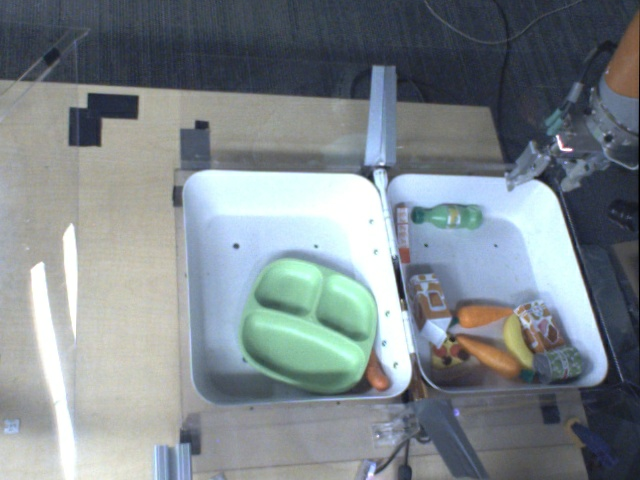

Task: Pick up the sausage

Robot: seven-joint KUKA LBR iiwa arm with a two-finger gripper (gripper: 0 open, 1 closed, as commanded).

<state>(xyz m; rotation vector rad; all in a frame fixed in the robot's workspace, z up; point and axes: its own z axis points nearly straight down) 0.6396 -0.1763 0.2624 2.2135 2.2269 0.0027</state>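
A slim reddish-brown sausage [402, 234] lies lengthwise against the left wall of the right bin [570, 230], just left of a green bottle [449, 216]. A stubby orange-brown piece [376, 375] pokes out from under the green plate's near right edge in the left bin; I cannot tell what it is. My gripper [545, 174] hovers over the far right corner of the right bin, well away from the sausage. Its fingers are spread open with nothing between them.
A green divided plate [308, 324] fills the middle of the left bin [215, 258]. The near half of the right bin holds two carrots [486, 316], a banana [515, 340], small packets [429, 294] and other toy food. A metal divider post [382, 118] stands between the bins.
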